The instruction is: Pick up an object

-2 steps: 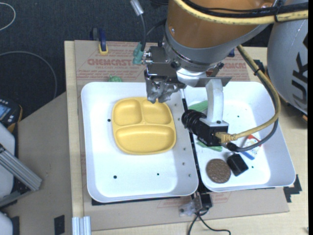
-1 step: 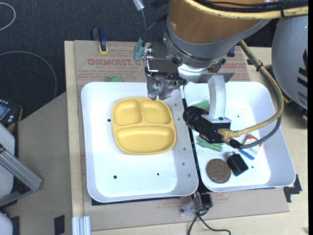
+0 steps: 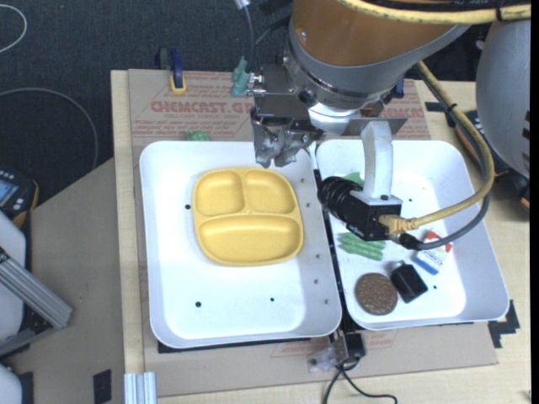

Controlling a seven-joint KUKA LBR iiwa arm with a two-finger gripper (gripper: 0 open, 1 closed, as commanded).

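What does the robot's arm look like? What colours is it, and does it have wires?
The arm is big and rounded, grey metal with a shiny orange band. Tan and black cables loop across it. Its gripper is small, dull grey metal. A black camera-like part on a white bracket hangs beside it, with a tan cable plugged in.

Smooth, slightly glossy yellow plastic forms the divided plate (image 3: 248, 215) in the left bin (image 3: 168, 293), itself glossy white plastic. Matt brown cardboard (image 3: 202, 99) lines the counter's far edge. The tool (image 3: 282, 148) looks like dull grey metal; the brown disc (image 3: 376, 294) appears rough
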